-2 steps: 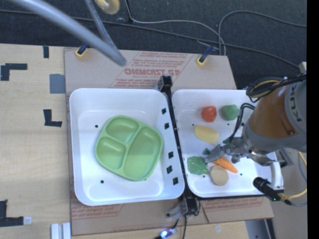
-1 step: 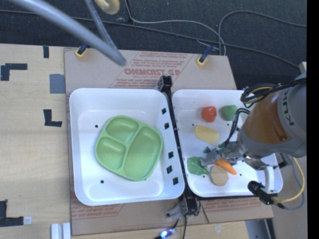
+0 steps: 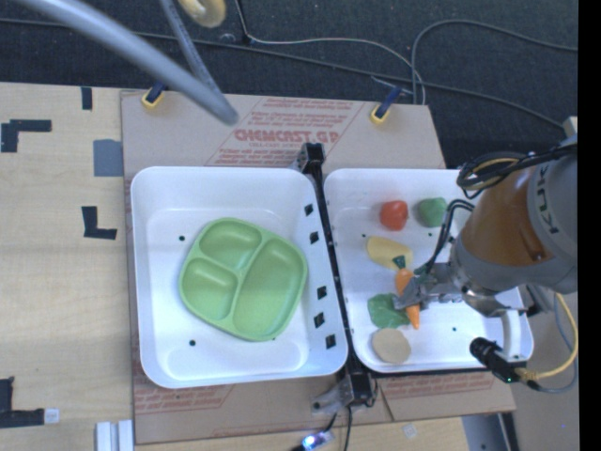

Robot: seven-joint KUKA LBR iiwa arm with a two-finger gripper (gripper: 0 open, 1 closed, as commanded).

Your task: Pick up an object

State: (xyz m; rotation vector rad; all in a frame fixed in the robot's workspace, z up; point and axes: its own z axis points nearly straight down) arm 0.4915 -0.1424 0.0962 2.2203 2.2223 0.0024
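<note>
White plastic: two shallow bins side by side, the left bin (image 3: 150,252) and the right bin (image 3: 362,191), joined by a black hinge strip down the middle.
Under the bins: a brown cardboard sheet (image 3: 282,125) with red print. "CHEMCAST GP" is about all that can be made out; the smaller lines are too fine to read.
Cardboard corners: yellow clamps (image 3: 153,96) pin the far edge at two points.
Bench: pale wood (image 3: 56,280) with black angle marks.
Left bin: one green divided plate (image 3: 244,278), three compartments, lying flat and slightly turned.
Right bin, far side: a red tomato-like piece (image 3: 394,215) just beside a green round piece (image 3: 431,211).
Right bin, middle: a yellow piece (image 3: 385,249), then an orange carrot (image 3: 409,299) with a green tip, lying lengthwise toward the near wall.
Right bin, near side: a green leafy piece (image 3: 385,310) touching the carrot's left side; a tan round piece (image 3: 392,346) close to the near wall.
Arm: grey with an orange band (image 3: 502,228), reaching in from the right over the right bin.
Gripper: the gripper (image 3: 415,294) sits low over the carrot, dark fingers at the carrot's middle; whether they are spread or pinching it, I cannot tell.
Foreground, top left: blurred grey bars (image 3: 113,31) crossing the view.
</note>
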